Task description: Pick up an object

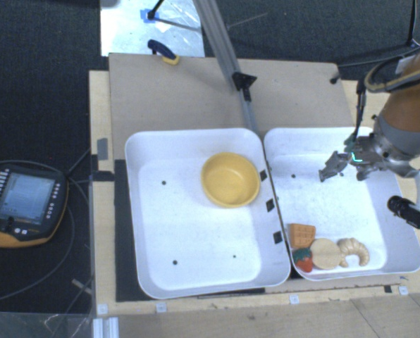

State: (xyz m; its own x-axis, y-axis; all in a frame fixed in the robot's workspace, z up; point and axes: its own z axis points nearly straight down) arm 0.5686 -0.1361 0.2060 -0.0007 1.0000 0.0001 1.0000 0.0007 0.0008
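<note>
Gripper [345, 170] at upper part of the right shallow white plastic bin [390, 213], above its floor; two dark grey fingers [332, 169] point toward the view's left and stand spread apart, nothing between them. Small cyan-green light visible on the gripper body just behind the fingers. Grey wrist with orange band of the arm [407, 104] enters from the right edge, above the bin's far right corner. Candidate objects all lie well apart from the gripper, grouped in the near left corner of the right bin: a small orange waffle-patterned square cracker [301, 234], a round pale beige biscuit-like disc [325, 253] just beside it, a tan croissant-shaped toy [355, 251] touching or nearly touching the disc on its right, and a small red piece [304, 264] with a bit of green, at the disc's left edge. Left shallow white plastic bin [168, 259] holds a yellow round bowl [230, 179], upright, toward its far right part. Bins sit side by side on a tan bench board [196, 90]. A grey metal pole [220, 41] runs diagonally down to the bins' far junction. A teach pendant with grey screen and orange-yellow casing [21, 204] rests on the dark floor at far left.
</note>
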